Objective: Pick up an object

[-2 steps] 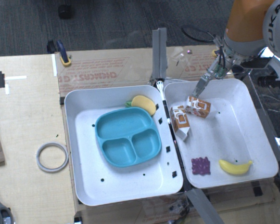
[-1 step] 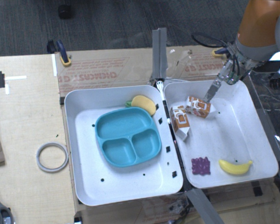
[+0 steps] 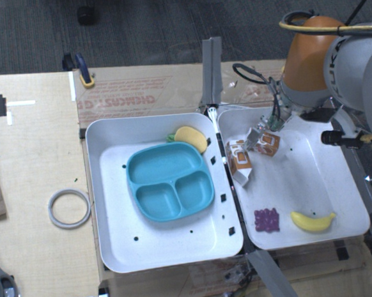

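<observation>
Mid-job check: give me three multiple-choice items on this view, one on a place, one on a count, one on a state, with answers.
1. Where does the blue divided tray lie?
A. In the left bin
B. In the right bin
C. On the bench outside the bins

2. How many compartments does the tray have?
A. Two
B. Three
C. Five

3. How does the banana in the right bin lie?
A. Flat on the bin floor, apart from the gripper
B. Stood on end against the wall
C. On top of the purple grapes

Answers: 1 A, the left bin surrounds it; 2 B, one long and two small; 3 A, it lies beside the grapes, away from the gripper.
</observation>
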Robot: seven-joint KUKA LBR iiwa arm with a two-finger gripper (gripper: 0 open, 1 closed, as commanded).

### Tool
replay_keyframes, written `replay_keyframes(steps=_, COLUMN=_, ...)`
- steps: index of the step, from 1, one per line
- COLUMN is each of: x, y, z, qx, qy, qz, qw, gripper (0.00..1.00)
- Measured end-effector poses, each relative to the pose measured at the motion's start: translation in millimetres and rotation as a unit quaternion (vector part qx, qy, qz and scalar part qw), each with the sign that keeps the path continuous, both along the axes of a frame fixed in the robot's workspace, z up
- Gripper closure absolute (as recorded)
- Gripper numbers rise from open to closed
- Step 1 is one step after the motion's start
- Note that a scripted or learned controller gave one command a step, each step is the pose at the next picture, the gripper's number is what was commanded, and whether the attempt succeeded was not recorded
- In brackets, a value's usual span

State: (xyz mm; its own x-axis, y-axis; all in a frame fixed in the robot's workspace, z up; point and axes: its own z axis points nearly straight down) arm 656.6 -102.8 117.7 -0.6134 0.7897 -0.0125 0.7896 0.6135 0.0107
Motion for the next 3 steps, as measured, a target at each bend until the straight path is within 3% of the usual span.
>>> replay_keyframes(steps=1, x=4.0, y=-6.6, z=-10.6, qx=-0.0008, qy=-0.004, qz=-0.02, qw=0.9998, gripper=0.0)
replay_keyframes(steps=2, x=-55.8, y=-7.7, z=-22.6, qx=-0.0016, qy=0.004, qz=-0.01, qw=0.9999, gripper=0.0)
replay_keyframes(steps=3, x=2.7, y=-12.8, z=-25.0, qx=0.0022, qy=0.006, qz=-0.176, qw=0.9844, gripper=0.0)
